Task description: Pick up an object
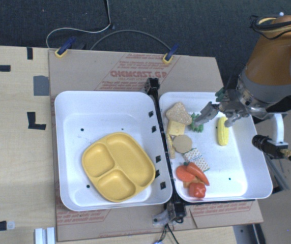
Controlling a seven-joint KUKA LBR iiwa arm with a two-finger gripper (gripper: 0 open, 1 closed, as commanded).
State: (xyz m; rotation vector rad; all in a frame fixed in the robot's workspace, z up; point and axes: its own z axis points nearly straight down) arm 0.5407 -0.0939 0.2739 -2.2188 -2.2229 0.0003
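Over the right bin (255, 187), the grey arm with its orange band (272, 60) reaches in from the right, and its gripper (206, 117) hangs low above the far part of that bin. One dark finger slants toward a small green item (197, 126) lying just beside the tan, bread-like piece (178, 114) at the bin's far left. Whether that finger touches the green item is unclear, and the pictures do not settle whether the gripper stands apart or together, so that cannot be told. Nothing is seen clamped in it.

A yellow corn cob (222, 131) lies upright in the view, just right of the gripper and apart from the other items. Along the left side of the right bin sit a pale yellow block (175, 128), a round brownish disc (182, 144) and a checkered piece (197, 159). Nearer the viewer lie an orange carrot (192, 173) and a red tomato-like item (197, 189), close together.

Across the divider, the left bin (69, 111) holds a yellow compartment plate (117, 165) toward its near side. Both bins rest on a cardboard sheet (130, 72) held at its far edge by two clamps, with a thin cable (105, 19) looping beyond it.
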